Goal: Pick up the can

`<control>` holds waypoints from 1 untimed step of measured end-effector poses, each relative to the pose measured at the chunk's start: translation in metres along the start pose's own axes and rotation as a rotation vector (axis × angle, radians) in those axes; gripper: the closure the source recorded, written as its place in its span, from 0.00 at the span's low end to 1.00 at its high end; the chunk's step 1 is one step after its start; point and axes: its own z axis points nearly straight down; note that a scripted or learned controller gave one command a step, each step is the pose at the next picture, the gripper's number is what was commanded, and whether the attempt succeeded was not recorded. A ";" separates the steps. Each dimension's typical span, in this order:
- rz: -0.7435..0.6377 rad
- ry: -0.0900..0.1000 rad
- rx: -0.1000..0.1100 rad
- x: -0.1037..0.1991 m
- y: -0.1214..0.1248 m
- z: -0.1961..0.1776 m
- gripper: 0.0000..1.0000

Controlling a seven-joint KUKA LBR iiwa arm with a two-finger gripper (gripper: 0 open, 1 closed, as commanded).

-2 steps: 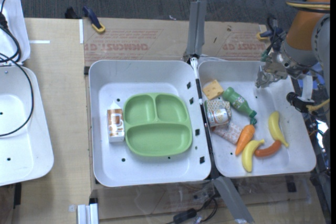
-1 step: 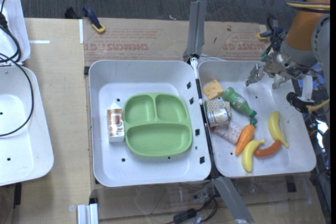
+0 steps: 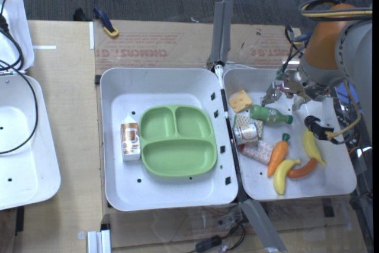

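So the can (image 3: 246, 130) lies on its side in the right bin (image 3: 337, 189), just below the green bottle (image 3: 270, 115) and touching it. Gripper (image 3: 283, 93) hovers above-right of bottle, holding nothing; can't tell if jaws are open. Risk: crowding, fingers could hit bottle or cheese wedge (image 3: 240, 101), nudge can away. Can label unreadable

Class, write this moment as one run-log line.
tool above right bin's far edge | small silver can on its side beside green bottle | not grasped

arm (image 3: 349, 38) cut off (right edge)
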 end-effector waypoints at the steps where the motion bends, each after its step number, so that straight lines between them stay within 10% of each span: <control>1: 0.070 0.000 -0.001 -0.026 0.026 0.000 0.00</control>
